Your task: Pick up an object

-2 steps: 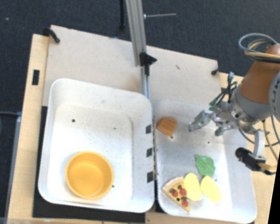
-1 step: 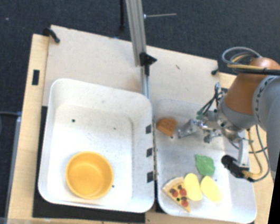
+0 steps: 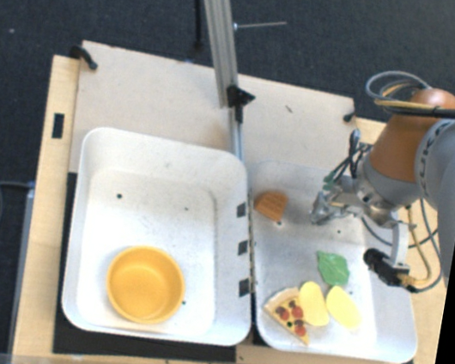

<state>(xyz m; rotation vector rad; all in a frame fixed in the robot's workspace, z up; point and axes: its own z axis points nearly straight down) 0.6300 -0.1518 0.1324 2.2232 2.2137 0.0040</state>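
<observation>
Two shallow white bins sit side by side on the counter (image 3: 173, 97), and the loose things are split between them: a yellow bowl (image 3: 145, 283) rests upright alone in the left bin (image 3: 101, 155), while the right bin (image 3: 392, 337) holds the likelier targets. Near its front lie a pizza slice (image 3: 288, 313), two pale yellow pieces (image 3: 329, 306) touching each other and a green piece (image 3: 334, 267) just behind them; a brown, bread-like item (image 3: 271, 205) sits apart by the divider. The gripper (image 3: 324, 210) hangs low over the bin's back half, between the brown item and the green piece, touching neither as far as I can judge, so nothing is picked yet. Whether it is spread or closed I cannot tell, since wrist and cables crowd it. The arm is cut off at the right, and the exact nature of the small items is hard to make out.
</observation>
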